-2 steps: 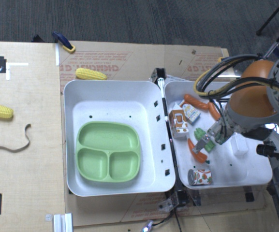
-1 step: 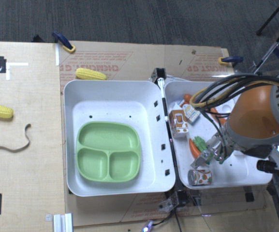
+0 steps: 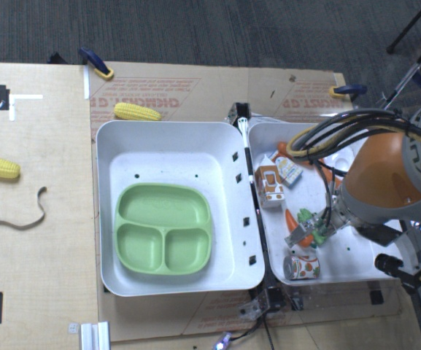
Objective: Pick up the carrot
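1. Two shallow white bins sit side by side on a bench. The landmark for everything below is the right bin [image 3: 356, 265].
2. Inside the right bin, near its left wall and about halfway down, lies the carrot [image 3: 292, 221], a small orange piece slanting toward the lower right.
3. The gripper [image 3: 314, 230] hangs over the middle of the right bin, at the end of a grey arm with an orange band [image 3: 385, 173] that enters from the right bin's right side.
4. The gripper's tip is just beside the carrot, on the carrot's right and slightly lower. The two look close enough to touch, but contact is unclear.
5. Whether the gripper is apart or together is something I cannot tell; green and orange shapes crowd its tip.
6. Above the carrot in the right bin stands a small orange and white carton [image 3: 269, 186].
7. Below the carrot, near the right bin's front wall, lies a can [image 3: 302, 267] on its side.
8. In the left bin [image 3: 122, 141], touching the right bin's left wall, rests a green divided plate [image 3: 163, 228].
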`<state>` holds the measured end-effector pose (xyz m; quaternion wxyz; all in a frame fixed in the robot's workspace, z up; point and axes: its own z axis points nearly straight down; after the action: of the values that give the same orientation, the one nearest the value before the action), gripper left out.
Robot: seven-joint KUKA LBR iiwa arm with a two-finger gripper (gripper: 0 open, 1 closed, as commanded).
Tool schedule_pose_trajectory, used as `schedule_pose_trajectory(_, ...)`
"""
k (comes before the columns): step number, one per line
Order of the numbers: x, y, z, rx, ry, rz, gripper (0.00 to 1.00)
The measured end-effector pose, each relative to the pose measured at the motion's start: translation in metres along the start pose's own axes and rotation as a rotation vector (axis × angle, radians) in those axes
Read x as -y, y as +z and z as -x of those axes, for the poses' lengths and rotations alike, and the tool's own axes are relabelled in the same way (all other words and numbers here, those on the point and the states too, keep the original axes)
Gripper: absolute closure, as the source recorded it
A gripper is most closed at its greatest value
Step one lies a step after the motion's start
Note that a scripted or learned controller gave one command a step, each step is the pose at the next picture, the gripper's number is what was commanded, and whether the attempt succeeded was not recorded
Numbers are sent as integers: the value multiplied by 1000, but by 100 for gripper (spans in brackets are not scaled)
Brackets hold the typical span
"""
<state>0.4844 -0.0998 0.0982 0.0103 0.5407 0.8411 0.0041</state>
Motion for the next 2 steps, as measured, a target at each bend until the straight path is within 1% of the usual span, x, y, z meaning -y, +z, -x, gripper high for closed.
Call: schedule_pose_trajectory(2, 0, 0, 0, 0, 0, 0, 0)
